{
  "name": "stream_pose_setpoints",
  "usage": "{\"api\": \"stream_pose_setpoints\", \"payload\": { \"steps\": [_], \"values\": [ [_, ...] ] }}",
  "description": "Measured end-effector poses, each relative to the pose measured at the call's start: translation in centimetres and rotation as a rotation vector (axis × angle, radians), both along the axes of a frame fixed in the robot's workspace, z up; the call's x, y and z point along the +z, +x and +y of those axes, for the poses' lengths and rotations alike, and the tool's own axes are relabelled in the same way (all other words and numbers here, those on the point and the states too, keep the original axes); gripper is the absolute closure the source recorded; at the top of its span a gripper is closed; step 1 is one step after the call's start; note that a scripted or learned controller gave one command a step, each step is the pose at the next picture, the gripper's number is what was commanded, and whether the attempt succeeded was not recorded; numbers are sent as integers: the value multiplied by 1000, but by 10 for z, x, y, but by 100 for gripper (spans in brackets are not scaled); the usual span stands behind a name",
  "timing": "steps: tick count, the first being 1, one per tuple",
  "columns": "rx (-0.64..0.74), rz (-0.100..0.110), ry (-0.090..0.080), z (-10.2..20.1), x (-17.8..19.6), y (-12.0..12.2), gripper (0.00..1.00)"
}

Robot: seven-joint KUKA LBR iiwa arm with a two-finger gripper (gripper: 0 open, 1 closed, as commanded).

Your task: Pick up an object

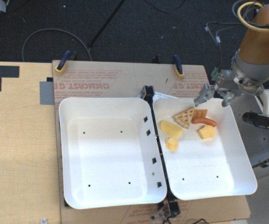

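Overhead, the gripper hangs spread wide and empty above the right bin; the sausage and waffle piece lie unlifted.

Two shallow white plastic bins side by side on brown cardboard sheet. Landmark: black divider strip where bins meet. Left bin left of strip. Right bin right of strip, toy food clustered in its far half. Pale yellow oval piece just right of strip; small yellow lump just in front of it. Tan waffle wedge behind oval. Orange sausage right of wedge, touching it. Yellow cheese cube in front of sausage. Two-finger gripper above right bin's far rim, behind food.
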State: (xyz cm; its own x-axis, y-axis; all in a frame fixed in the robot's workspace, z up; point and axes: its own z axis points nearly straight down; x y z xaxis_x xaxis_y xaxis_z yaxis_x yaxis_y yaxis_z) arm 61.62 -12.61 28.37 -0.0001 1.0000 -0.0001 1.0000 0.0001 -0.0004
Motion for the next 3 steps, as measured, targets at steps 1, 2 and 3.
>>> {"api": "stream_pose_setpoints", "payload": {
  "steps": [1,2,3],
  "values": [
    [0,11,1,31,-135,-23,0],
    [0,4,0,43,-199,-12,0],
    [-3,1,0,41,-186,-11,100]
  ]
}}
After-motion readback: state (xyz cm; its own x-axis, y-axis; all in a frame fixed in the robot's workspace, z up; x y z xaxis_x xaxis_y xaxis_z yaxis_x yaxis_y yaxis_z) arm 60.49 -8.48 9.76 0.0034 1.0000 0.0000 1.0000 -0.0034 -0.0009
